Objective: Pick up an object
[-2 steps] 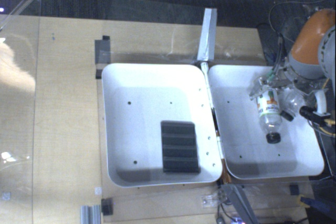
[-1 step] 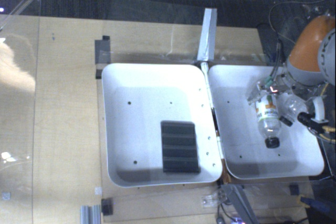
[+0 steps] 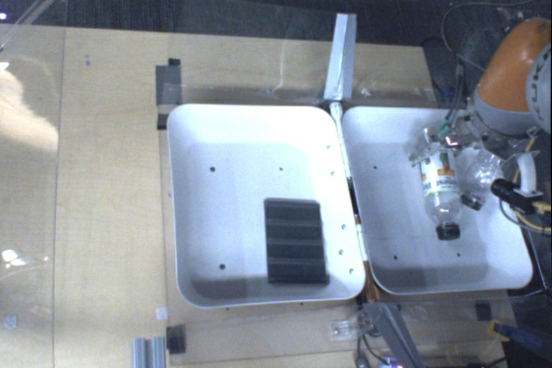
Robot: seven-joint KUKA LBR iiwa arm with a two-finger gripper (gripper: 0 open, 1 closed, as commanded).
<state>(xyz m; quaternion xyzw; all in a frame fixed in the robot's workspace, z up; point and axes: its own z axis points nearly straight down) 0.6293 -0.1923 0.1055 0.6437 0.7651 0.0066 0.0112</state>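
A clear plastic bottle (image 3: 441,185) with an orange and white label lies in the right bin (image 3: 388,254), its black cap pointing toward the front. My gripper (image 3: 459,152) hangs over the bottle's upper end, at the back right of that bin, below the orange band of the arm (image 3: 509,77). The gripper's metal parts blend with the clear bottle, so I cannot make out whether they touch it. A black ribbed rectangular block (image 3: 295,240) lies flat in the left bin (image 3: 207,142), near its front right.
A metal divider post (image 3: 340,56) rises at the back between the two bins. Cables (image 3: 526,202) trail at the right edge beside the right bin. A wooden benchtop (image 3: 95,211) surrounds the bins.
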